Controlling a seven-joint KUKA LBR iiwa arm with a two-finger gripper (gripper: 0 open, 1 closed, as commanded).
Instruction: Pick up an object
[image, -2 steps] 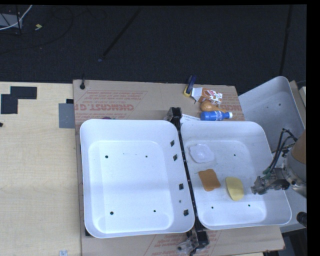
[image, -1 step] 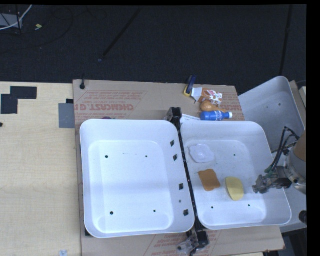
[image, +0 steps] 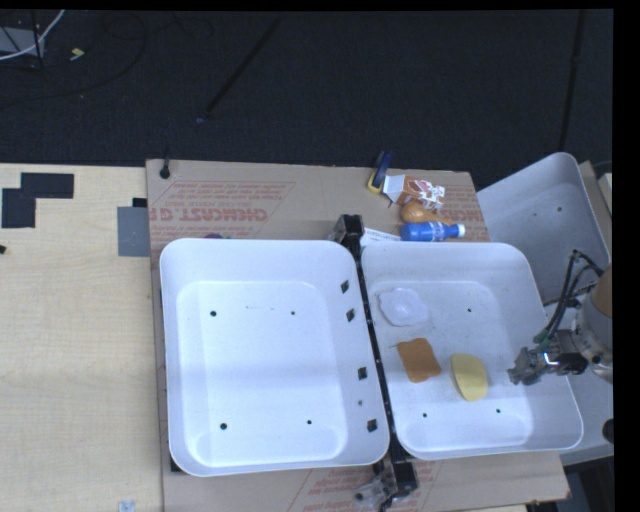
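Observation:
Three objects lie in the right bin (image: 520, 425). A clear round lid-like piece (image: 401, 307) rests near the bin's back left. A brown block (image: 418, 360) sits in front of it. A yellow oval object (image: 469, 377) lies just right of the brown block. My gripper (image: 527, 367) hovers at the right side of the bin, a short way right of the yellow object and apart from it. Nothing shows between the gripper and the objects.
The left bin (image: 180, 300) stands beside the right one, joined by a black clamp strip (image: 362, 340). Behind the bins, on the cardboard, lie a blue bottle (image: 430, 232), an orange item (image: 418, 211) and a small packet (image: 425, 190).

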